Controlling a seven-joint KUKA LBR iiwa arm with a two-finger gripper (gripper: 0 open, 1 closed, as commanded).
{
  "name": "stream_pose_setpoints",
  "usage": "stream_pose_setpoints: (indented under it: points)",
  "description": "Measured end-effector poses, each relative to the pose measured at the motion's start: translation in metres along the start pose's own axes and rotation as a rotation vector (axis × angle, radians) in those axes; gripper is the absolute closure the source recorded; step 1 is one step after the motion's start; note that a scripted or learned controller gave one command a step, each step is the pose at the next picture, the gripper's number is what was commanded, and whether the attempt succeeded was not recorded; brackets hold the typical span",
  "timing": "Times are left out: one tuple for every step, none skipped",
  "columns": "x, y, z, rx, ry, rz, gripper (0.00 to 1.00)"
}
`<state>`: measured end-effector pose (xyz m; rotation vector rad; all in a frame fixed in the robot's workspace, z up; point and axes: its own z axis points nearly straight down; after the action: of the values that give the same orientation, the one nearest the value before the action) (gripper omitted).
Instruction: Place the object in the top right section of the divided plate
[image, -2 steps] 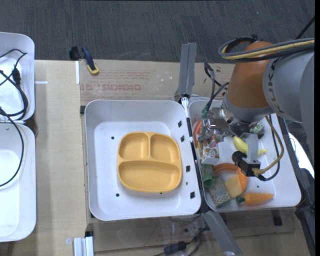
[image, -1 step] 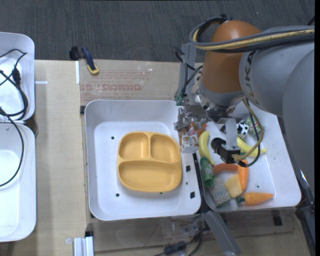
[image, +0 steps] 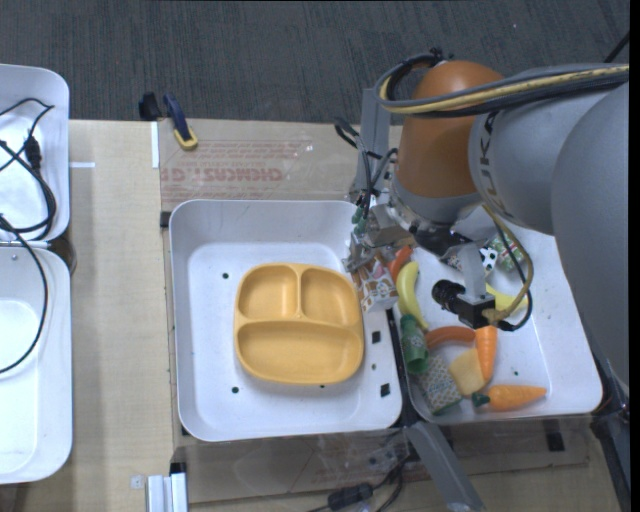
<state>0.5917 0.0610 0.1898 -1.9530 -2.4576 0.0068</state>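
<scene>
While the grey arm with its orange band (image: 445, 125) leans in from the right, its gripper (image: 375, 235) hangs low over the inner edge of the right white bin (image: 560, 390), just beside the wall shared with the left white bin (image: 195, 330). Whether its jaws are apart or together cannot be told, since the wrist and cables cover them. A yellow-orange plastic plate with three sections (image: 298, 323) lies flat in the middle of the left bin, nothing resting in its far right section. Toy foods crowd the right bin: a yellow banana (image: 407, 292) close to the gripper, an upright orange carrot (image: 485, 350), a second carrot (image: 515, 397) lying at the near edge, and a green-speckled piece (image: 437, 380) near them.
</scene>
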Motion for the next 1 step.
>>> stream_pose_setpoints:
  points:
    - [-0.0002, 0.0001, -0.0002, -0.001, 0.000, 0.000, 0.00]
